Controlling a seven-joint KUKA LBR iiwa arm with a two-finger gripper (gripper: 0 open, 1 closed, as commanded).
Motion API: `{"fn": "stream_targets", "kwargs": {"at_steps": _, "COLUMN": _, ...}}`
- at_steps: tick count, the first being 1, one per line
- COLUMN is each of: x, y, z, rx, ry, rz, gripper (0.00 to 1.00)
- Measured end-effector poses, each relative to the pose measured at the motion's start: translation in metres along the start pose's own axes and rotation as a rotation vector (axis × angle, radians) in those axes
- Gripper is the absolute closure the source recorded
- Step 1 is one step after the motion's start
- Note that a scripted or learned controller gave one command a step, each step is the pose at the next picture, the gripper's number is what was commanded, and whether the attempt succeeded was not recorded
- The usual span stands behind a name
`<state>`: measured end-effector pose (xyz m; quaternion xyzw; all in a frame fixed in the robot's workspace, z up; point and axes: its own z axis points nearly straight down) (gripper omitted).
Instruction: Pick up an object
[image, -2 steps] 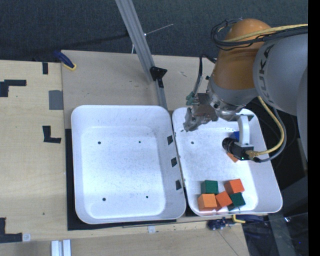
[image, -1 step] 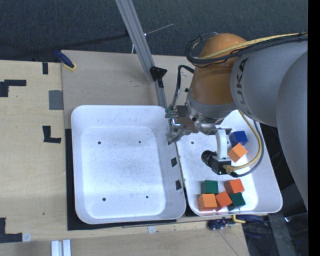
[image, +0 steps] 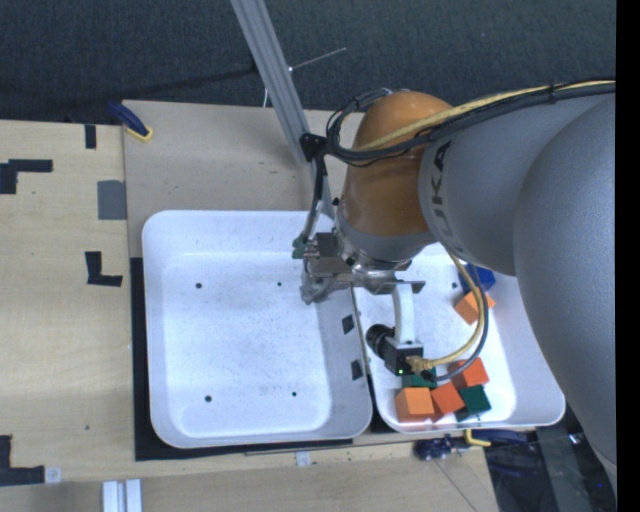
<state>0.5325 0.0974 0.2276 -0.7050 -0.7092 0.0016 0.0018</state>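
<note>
Sitting in the right bin (image: 530, 400), orange blocks (image: 430, 400) cluster together.

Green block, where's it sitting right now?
In the camera view the green block is in the right bin, near its front edge, tucked among the orange blocks at the front of that cluster.

We see the bench (image: 60, 330) as pale, matt wood-like board; the two bins, the left bin (image: 240, 340) and the right bin (image: 530, 400), look like smooth white plastic with a soft sheen, the left one faintly speckled; the arm (image: 540, 190) wears smooth matt grey casing, its orange band (image: 395, 170) glossy; the blocks (image: 440, 395) look matt; the slanted rail (image: 275, 70) looks like brushed metal.
</note>
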Motion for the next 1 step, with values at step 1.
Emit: {"fn": "stream_targets", "kwargs": {"at_steps": 1, "x": -0.0026, "y": 0.001, "z": -0.0007, "rx": -0.002, "ry": 0.0, "rz": 0.003, "gripper": 0.0}}
